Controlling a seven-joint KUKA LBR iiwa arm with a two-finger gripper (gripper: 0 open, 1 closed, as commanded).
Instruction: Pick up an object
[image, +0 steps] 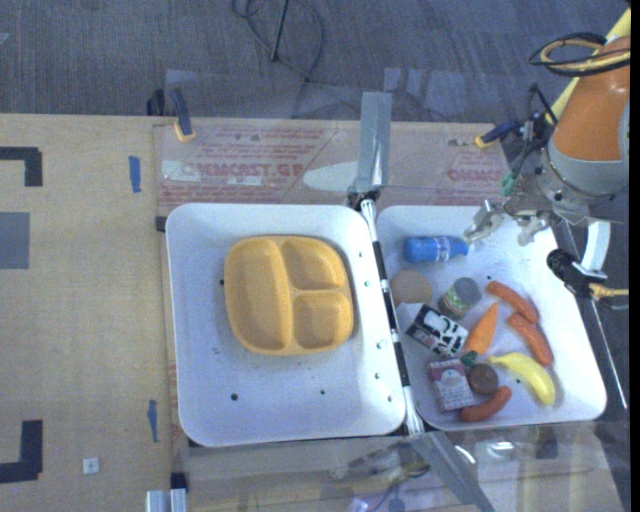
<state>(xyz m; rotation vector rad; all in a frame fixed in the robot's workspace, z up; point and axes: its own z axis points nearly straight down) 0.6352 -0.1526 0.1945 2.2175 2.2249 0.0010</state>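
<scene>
The two-finger metal gripper (505, 222) hangs over the far edge of the right-hand shallow white bin (590, 385), below the grey arm with its orange band (592, 110). Its fingers stand apart, one toward the left and one toward the right, and nothing lies between them. The gripper holds no object.

The nearest candidate is the blue plastic bottle (435, 248), lying on its side just left of the gripper in the far-left part of the same bin. Judged from this position, the bottle is the likely target, since a short move left and down would put the fingers over it. Its round body lies across the bin, so a grip across its narrow width appears most secure.

Nearer the viewer, the other objects crowd together: a beige rounded lump (410, 287), a small round tin (460, 297), a black-and-white printed carton (438, 330), an orange carrot (482, 328), two orange-red sausage shapes (522, 318), a yellow banana (530, 375), a dark brown ball (483, 378), a red packet (452, 386) and a red sausage (485, 404). Several of these touch one another, which would hinder a clean grasp; the bottle lies apart from them.

The left-hand shallow white bin (200, 390) bears a yellow plastic divided tray (290, 295), set near its middle with three compartments facing up. Both bins rest side by side on the pale wooden bench (80, 300).
</scene>
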